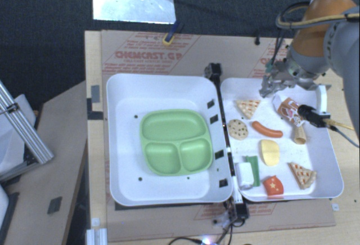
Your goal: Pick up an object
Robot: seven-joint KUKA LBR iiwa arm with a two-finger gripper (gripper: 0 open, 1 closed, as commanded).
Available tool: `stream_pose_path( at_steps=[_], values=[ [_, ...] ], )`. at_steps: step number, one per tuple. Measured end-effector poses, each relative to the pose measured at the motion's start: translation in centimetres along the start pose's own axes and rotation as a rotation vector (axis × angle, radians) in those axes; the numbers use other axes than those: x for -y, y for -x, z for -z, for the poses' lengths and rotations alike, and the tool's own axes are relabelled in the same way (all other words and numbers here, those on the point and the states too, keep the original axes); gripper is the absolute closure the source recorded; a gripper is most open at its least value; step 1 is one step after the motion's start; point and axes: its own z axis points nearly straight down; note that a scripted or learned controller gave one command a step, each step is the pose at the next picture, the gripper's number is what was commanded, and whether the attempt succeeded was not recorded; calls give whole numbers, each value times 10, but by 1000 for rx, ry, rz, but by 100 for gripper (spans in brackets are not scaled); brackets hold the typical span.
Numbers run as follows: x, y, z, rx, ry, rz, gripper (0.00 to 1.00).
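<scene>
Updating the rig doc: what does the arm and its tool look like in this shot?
Grey arm with a rounded orange band above the wrist. Dark cables loop beside the band. The tool is a small grey metallic unit with thin fingers. No legible markings at this resolution.

The left bin (121, 125) has open floor along its walls, but the green divided plate (173, 142) takes its middle. The right bin (329, 168) is crowded: a pizza slice (247, 107), a cookie (238, 129), a sausage (266, 129), a yellow piece (270, 152), a second pizza slice (301, 174) and a red piece (273, 186) lie near each other with narrow gaps between. The arm (320, 35) hangs over the far right corner. The black divider (220, 125) stands between the bins.
</scene>
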Motion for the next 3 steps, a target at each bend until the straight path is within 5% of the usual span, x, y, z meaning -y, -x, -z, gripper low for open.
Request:
stream_pose_path(
  at_steps=[1,2,3],
  values=[
    [3,3,61,0,2,-1,100],
    [2,3,69,-1,-3,1,100],
    [32,-42,80,-3,-6,4,100]
  ],
)
